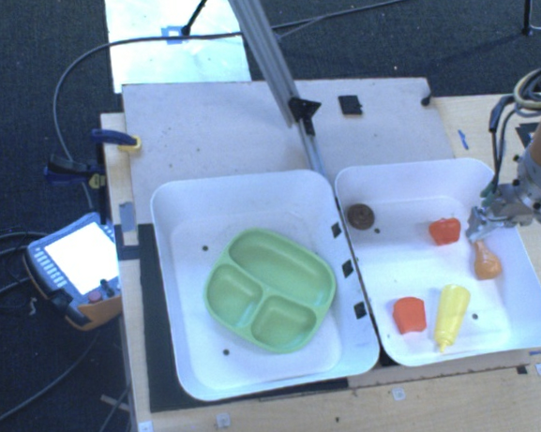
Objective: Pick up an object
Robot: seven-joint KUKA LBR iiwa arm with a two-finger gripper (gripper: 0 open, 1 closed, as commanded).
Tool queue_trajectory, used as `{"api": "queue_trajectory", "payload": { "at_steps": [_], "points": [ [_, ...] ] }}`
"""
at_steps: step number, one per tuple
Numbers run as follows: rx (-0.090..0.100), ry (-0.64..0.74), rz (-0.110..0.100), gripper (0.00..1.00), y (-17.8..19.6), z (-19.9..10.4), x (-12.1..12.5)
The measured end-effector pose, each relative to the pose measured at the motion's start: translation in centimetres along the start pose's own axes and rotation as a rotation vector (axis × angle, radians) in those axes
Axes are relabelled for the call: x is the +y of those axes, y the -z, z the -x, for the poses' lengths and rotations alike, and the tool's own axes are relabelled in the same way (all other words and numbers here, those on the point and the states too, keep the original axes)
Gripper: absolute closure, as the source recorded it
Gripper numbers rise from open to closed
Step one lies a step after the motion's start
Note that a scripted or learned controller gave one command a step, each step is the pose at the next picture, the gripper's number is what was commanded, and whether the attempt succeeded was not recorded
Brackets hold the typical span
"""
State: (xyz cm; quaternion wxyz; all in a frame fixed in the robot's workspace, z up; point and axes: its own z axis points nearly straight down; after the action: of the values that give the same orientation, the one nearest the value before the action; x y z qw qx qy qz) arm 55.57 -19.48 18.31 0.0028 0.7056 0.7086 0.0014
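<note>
My gripper (481, 227) sits at the right bin's (419, 188) right wall, low over its floor. A small orange-tan object (486, 262) lies directly under its tip, touching or almost touching it; whether it is gripped is hidden. A red pepper-like item (445, 231) lies just left of the gripper. A brown round piece (360, 217) rests at the bin's far left. A red-orange block (409, 315) and a yellow bottle (450, 315) lie near the front.
The left bin (185, 265) holds a green divided plate (270, 290). A grey pole (271, 55) slants across the back board. A handheld pendant (76, 270) and cables lie on the floor at the left.
</note>
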Motion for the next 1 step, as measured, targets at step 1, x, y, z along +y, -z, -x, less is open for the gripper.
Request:
{"api": "queue_trajectory", "payload": {
  "at_steps": [1],
  "points": [
    [-0.001, 0.001, 0.002, 1.00, 5.96, -0.29, -0.53]
  ]
}}
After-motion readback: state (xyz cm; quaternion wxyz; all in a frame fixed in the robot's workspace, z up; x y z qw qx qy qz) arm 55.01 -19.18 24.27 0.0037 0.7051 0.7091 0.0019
